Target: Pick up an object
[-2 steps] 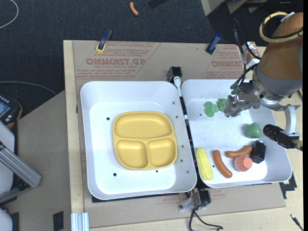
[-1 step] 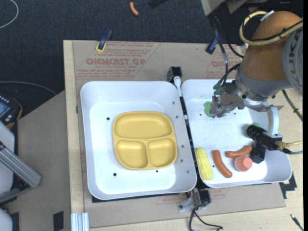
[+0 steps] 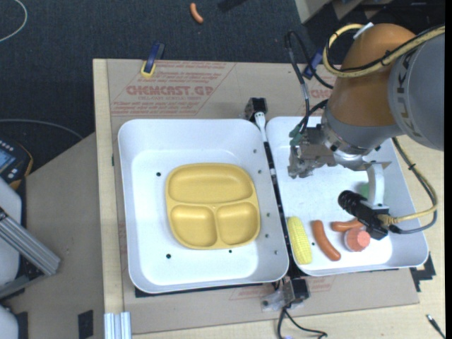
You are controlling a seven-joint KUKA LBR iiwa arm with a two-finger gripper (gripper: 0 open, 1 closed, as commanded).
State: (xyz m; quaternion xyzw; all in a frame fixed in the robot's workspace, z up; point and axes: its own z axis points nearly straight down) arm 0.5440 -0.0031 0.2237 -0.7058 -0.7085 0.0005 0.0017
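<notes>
fingers (image 3: 302, 162) over right bin (image 3: 402, 256), grip state unclear, apparently nothing held | corn (image 3: 299, 239), sausage (image 3: 325, 239) lie apart at 6 o'clock from them

dark grey carpet floor (image 3: 85, 20) surrounds a brown cardboard-covered bench (image 3: 176, 87); black cables (image 3: 21, 126) trail across it.

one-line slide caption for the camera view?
KUKA arm's gripper hovers over the right bin, above corn and sausage; yellow divided tray sits in the left bin.
</notes>
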